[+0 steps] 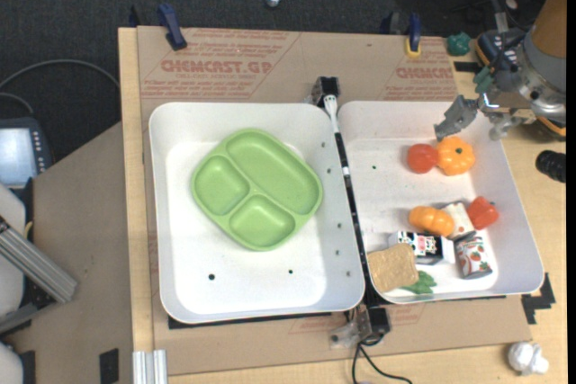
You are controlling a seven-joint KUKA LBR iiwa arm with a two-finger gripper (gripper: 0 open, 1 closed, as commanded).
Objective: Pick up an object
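Several small objects are crowded into the right bin (517,193), and that crowding is judged the main risk. The gripper (470,114) is seen at the far right of that bin, just above the orange pumpkin-like toy (455,156). One grey finger (454,117) is seen angled down toward the toy; whether the fingers are wide or narrow cannot be told, and nothing is seen held between them.

The likeliest target is judged to be this orange toy, which lies in the far part of the right bin, touching a red tomato-like toy (421,158) on its left. If the fingers are lowered between the two, one could be pushed aside or both pinched at once. The orange toy looks rounded, ribbed and glossy, with a small green stem, so a slip out of the fingers is thought possible if it is gripped off-centre.

Nearer in the same bin, another orange piece (430,218), a red piece (483,211), small cartons (472,254) and a tan slice (391,266) are clustered well apart from the gripper. A green divided plate (257,188) is set in the left bin (171,256).
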